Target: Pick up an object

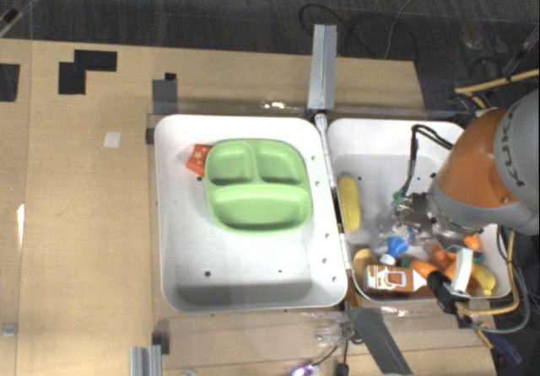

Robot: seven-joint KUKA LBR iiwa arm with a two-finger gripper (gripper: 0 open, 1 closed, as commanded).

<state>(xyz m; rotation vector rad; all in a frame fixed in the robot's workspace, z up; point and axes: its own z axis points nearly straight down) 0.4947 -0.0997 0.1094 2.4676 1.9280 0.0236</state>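
Hovering over the right bin's (371, 142) front clutter, the gripper (411, 218) is seen; the blue object (396, 245) lies perhaps just beneath.

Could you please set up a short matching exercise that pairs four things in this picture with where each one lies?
Things:
1. green divided plate
2. corn cob
3. small red item
4. brown bottle with a white label

Places:
A. along the left wall of the right bin
B. lying at the near edge of the right bin
C. middle of the left bin, towards its far side
D. tucked against the plate's left rim, in the left bin

Pairs: 1-C, 2-A, 3-D, 4-B
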